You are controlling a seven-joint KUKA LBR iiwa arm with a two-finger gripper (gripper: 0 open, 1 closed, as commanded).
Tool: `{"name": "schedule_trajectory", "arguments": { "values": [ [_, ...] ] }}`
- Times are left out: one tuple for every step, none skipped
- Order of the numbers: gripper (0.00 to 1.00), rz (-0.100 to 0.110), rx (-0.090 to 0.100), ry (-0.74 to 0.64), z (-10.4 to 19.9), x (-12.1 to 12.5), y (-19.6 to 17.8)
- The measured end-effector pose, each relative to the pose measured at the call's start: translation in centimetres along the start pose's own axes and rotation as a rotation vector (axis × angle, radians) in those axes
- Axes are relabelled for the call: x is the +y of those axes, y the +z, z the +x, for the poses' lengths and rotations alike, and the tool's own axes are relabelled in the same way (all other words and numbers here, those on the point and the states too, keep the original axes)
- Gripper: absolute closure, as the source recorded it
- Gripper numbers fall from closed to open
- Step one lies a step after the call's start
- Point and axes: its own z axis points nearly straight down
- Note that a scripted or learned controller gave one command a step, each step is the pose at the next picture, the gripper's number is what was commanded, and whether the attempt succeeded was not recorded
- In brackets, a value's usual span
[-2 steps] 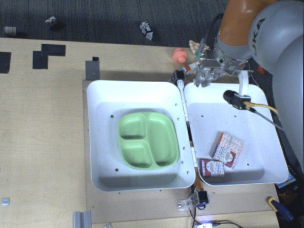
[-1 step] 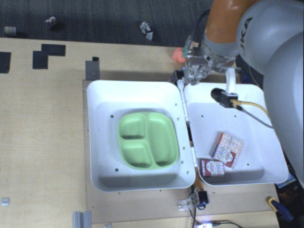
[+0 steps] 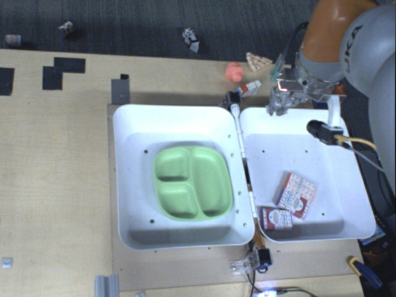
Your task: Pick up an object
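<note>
- Camera view, looking down at a slant: the gripper (image 3: pixel 280 102) hangs at the end of the grey arm with its orange band (image 3: pixel 331 23), over the far rim of the right bin (image 3: pixel 346 184).
- Whether the gripper is apart or together cannot be told from this angle; its tip is small and dark against the rim. Nothing can be made out in its grasp.
- The things to pick lie well away from the gripper, toward the near side of the same bin. A red-and-white box (image 3: pixel 296 195) lies flat and a little skewed on the bin floor, almost straight below the gripper in the view.
- A smaller dark red packet (image 3: pixel 276 218) lies just beside that box, on its near-left side, touching it or nearly so, close to the bin's near-left corner. It is the farthest from the gripper of the two.
- To the view's right of the gripper, near it, a black fitting (image 3: pixel 323 130) with a yellow cable sits at the bin's right rim.
- To the gripper's left and nearer the viewer, the left bin (image 3: pixel 133 166) holds a pale green divided tray (image 3: pixel 192 181), flat in its middle, well apart from the gripper.
- Beyond the gripper, on the wooden bench (image 3: pixel 55 166), a pink ball (image 3: pixel 234 72) and a triangular piece (image 3: pixel 258 61) lie near each other, just left of the wrist.
</note>
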Motion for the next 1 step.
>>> {"name": "schedule_trajectory", "arguments": {
  "values": [
    [0.0,0.0,0.001,0.0,0.05,0.01,-0.01]
  ]
}}
